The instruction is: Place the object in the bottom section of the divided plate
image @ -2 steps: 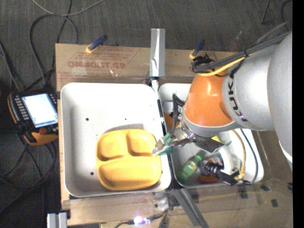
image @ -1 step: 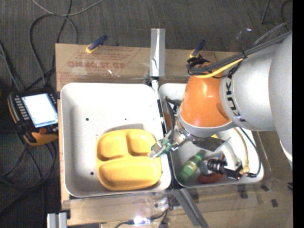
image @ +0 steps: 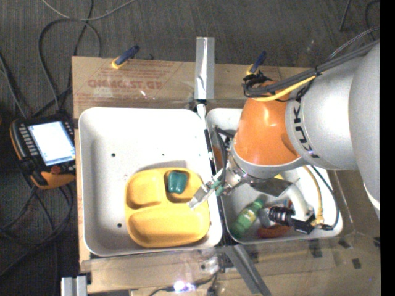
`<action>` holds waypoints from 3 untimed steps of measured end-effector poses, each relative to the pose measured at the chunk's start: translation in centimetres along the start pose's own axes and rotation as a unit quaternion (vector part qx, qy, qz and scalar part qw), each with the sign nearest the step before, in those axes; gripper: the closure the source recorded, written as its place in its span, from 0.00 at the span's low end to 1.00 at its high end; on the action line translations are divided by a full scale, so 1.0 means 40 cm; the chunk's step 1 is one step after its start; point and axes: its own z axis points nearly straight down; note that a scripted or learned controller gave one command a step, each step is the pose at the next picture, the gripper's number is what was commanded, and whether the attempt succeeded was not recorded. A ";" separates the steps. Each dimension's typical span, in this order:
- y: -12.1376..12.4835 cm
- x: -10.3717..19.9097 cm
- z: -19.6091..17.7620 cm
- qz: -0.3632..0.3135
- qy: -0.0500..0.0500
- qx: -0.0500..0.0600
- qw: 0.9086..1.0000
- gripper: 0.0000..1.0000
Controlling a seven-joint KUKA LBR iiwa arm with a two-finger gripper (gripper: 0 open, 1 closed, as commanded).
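Observation:
A yellow divided plate (image: pixel 162 222) lies in the front half of the left white bin (image: pixel 105 140). A dark green object (image: pixel 178 182) rests in the plate's small upper right section. The wide bottom section of the plate shows bare yellow. My gripper (image: pixel 203 197) hangs low over the plate's right rim, just right of and below the green object, and nothing is visibly gripped in it. The orange band and grey body of the arm cover much of the right bin.
The right bin (image: pixel 336 227) holds a green bottle (image: pixel 247 217) and a red item (image: pixel 271 232), partly under the arm. A ridge (image: pixel 208 147) separates the two bins. A teach pendant (image: pixel 46 145) lies left of the bench, and cardboard (image: pixel 136 82) lies behind.

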 end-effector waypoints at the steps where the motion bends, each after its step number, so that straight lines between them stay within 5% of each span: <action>1: -0.001 0.001 -0.020 0.000 0.001 0.001 1.000 1.00; 2: -0.009 -0.017 -0.014 -0.191 -0.001 -0.001 0.982 1.00; 3: 0.085 0.138 -0.035 -0.182 -0.001 -0.001 0.983 1.00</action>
